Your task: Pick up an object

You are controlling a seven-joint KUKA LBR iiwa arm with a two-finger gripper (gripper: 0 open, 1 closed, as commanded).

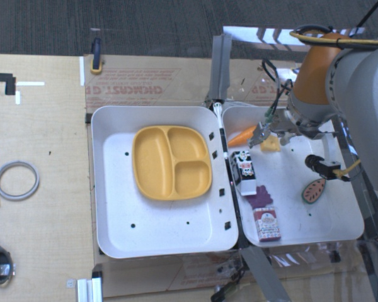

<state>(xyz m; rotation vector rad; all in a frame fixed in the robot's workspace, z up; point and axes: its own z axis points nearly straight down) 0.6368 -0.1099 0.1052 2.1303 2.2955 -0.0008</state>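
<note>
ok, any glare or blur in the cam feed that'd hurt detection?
Camera view: even lighting, soft shadows; the yellow divided plastic plate is sharp in the left white bin; the gripper looks slightly blurred; mild sheen on the grey arm.

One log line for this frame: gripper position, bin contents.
gripper over right bin, by carrot | grasp: cannot tell | left bin: yellow divided plate

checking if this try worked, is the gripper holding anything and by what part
Cannot be told. The gripper is low in the right bin, by the orange carrot and a yellow piece, but no object shows between its tips.
</note>
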